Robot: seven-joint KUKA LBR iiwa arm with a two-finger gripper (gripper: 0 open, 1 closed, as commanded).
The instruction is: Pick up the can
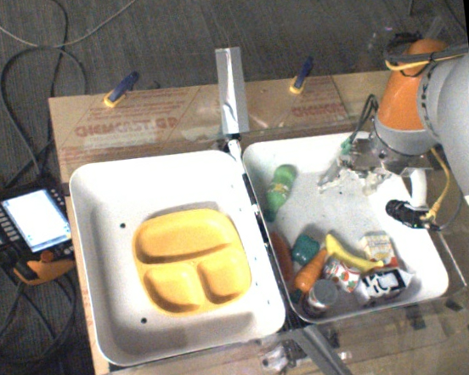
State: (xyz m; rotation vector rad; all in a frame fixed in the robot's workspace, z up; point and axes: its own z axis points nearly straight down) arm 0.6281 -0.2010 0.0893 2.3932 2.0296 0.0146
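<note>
The gripper (354,168) is seen low over the right bin (441,288), toward its far right side; how it's set can't really be told, and nothing is seen held; the can (331,286) is left lying near the front edge, beside a banana (350,253).

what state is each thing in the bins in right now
tool: low over the right bin's far part, holding nothing
can: on its side at the near edge, among clutter
green bottle: lying down by the divider
banana: lying flat, against the pile
carrot: lying flat, beside the can
yellow tray: right side up in the left bin
</note>
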